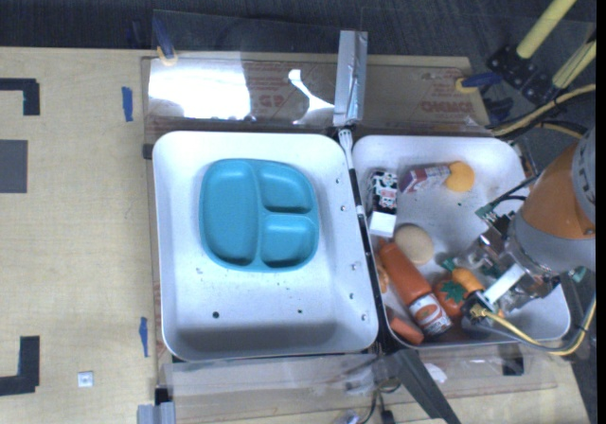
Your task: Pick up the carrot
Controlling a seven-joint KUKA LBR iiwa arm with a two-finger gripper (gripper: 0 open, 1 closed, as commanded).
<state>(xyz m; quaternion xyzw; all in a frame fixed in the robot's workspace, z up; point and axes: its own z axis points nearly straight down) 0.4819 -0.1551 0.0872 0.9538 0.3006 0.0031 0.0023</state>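
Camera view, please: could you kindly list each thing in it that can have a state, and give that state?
Blue divided plate: upright in the left bin, nothing on it.
Orange bottle: lying on its side in the right bin.
Carrot: lying in the right bin, close by the gripper; not seen lifted.
Beige ball: resting beside the bottle.
Gripper: low over the right bin; grip unclear.

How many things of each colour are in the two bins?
Blue: 1, the tray
Orange: 4, the fruit, bottle, carrot, and a piece by the front wall
Beige: 1, the ball
Black and white: 1, the carton
Red and white: 1, the packet
Total: 8
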